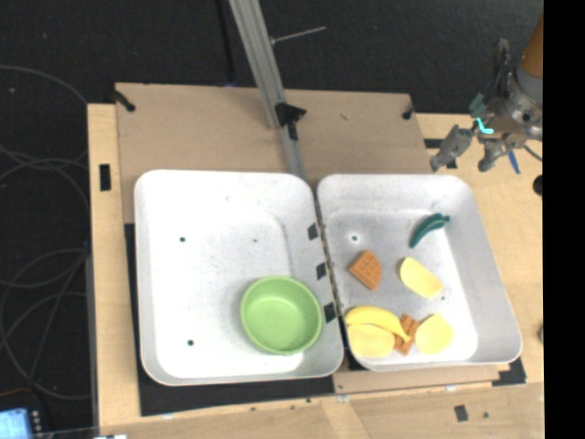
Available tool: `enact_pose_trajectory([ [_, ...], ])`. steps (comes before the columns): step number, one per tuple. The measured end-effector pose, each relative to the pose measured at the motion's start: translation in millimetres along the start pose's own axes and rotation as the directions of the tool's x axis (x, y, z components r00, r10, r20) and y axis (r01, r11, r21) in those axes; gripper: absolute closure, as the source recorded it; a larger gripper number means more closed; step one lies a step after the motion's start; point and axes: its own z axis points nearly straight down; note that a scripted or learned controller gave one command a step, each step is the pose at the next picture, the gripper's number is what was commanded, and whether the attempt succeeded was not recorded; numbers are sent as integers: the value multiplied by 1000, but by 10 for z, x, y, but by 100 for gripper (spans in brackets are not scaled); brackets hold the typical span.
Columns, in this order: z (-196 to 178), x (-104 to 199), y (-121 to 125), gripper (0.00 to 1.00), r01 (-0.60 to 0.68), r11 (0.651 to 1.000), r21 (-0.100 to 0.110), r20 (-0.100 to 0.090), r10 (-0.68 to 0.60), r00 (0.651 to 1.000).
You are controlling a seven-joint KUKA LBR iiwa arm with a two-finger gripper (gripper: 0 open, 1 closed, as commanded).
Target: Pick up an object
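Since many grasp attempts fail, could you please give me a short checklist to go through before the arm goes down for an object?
1. Claw carries nothing: ok, fingers spread.
2. Claw above a target: not ok, it sits outside the right bin, past its upper right corner.
3. Objects available: ok, green pepper, waffle piece and yellow pieces lie in the right bin.
4. Isolated target: ok, green pepper lies apart.
5. Green bowl in the way: ok, it sits in the left bin.

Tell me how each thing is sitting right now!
Green bowl: upright in left bin, nothing inside.
Waffle piece: flat in right bin.
Green pepper: lying on its side.
Yellow pieces: bunched at the near edge.
Gripper: open, beyond the bins, holding nothing.
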Motion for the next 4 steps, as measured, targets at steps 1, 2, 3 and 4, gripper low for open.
enact_pose_trajectory([
  [1, 470, 65, 28, 0, -1, 1000, 4, -2, 1, 1000],
  [2, 1096, 14, 33, 0, -4, 1000, 5, -1, 4, 1000],
  [3, 1702, 46, -30, 0, -3, 1000, 5, -2, 3, 1000],
  [4, 1542, 35, -4, 100, -2, 1000, -4, 1, 2, 1000],
])
